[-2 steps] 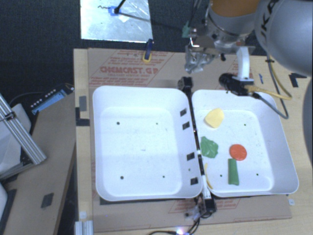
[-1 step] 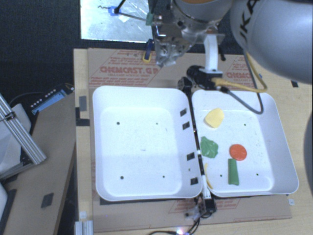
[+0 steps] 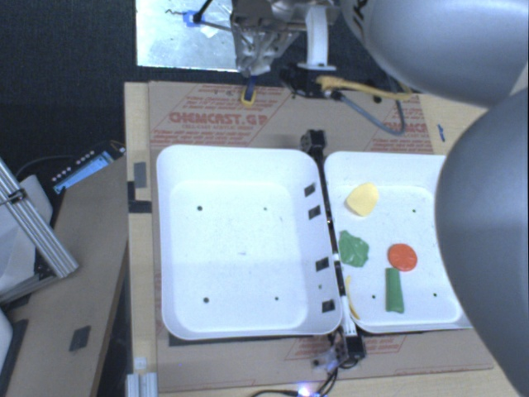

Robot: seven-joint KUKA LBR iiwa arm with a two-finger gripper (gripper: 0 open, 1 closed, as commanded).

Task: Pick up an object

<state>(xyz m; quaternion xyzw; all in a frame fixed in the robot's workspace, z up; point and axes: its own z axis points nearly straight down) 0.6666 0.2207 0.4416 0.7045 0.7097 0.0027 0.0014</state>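
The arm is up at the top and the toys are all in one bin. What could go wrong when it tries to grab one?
The green leaf-shaped piece, orange disc and green stick lie close together, so the gripper may nudge a neighbour. They also look flat, so the fingers might slide off. The yellow piece lies near the bin's wall.

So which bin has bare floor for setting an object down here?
The left bin offers its whole floor. The right bin is crowded mid-floor: yellow piece, green lump, orange disc, green stick. A bare strip runs behind the yellow piece.
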